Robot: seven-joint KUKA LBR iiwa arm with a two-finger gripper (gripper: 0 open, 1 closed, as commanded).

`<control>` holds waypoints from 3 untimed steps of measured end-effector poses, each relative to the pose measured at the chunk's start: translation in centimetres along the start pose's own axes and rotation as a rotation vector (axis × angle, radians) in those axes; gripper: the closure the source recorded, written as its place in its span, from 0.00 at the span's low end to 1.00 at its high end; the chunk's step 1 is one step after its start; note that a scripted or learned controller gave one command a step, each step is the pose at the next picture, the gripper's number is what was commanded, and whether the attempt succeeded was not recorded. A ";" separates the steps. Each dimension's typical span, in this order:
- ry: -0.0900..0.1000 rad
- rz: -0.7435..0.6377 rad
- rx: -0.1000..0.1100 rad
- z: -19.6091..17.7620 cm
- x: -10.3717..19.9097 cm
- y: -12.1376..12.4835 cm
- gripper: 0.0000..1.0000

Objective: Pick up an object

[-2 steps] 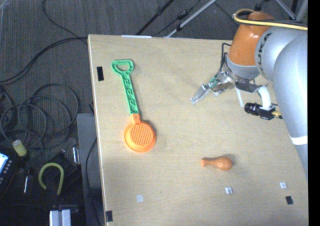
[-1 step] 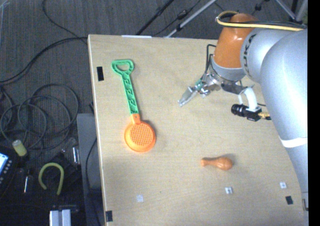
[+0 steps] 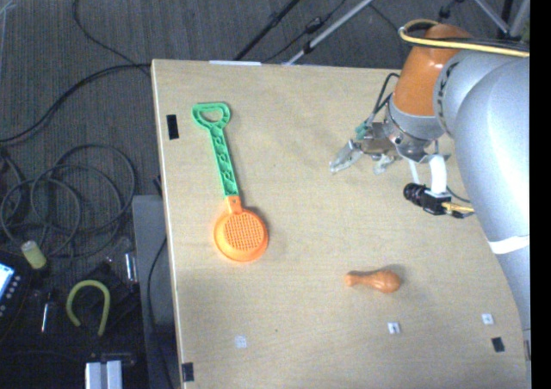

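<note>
Far left, off my worktop, there's a mess of black cables on the dark floor, plus a yellow-green U-shaped thing lying down there. On the tan surface itself, toward the left side, sits a toy strainer with a green handle running up and away and an orange mesh head at the near end (lying flat, nothing touching it). Further right and nearer the front edge is a small orange drumstick-shaped piece, fat end pointing right, well apart from the strainer. Then there's my hand up over the bare middle-right of the worktop, fingers pointing left and spread a bit apart with nothing between them. It's above and a little left of that orange piece, not touching it. My grey arm with the orange band comes in from the right.
</note>
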State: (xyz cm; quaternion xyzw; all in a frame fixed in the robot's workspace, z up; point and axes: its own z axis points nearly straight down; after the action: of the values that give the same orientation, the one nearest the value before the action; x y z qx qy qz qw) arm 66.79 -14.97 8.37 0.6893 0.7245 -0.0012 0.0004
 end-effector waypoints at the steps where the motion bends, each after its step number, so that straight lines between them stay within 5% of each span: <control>1: -0.002 0.273 0.000 -3.7 -7.4 -2.1 0.00; 2: 0.000 -0.073 0.000 0.0 -6.0 -0.2 0.00; 3: 0.002 -0.572 -0.003 0.0 1.2 0.1 0.00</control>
State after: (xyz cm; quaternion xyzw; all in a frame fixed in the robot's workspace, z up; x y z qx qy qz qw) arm 66.88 -13.76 8.42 0.4571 0.8894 0.0006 0.0001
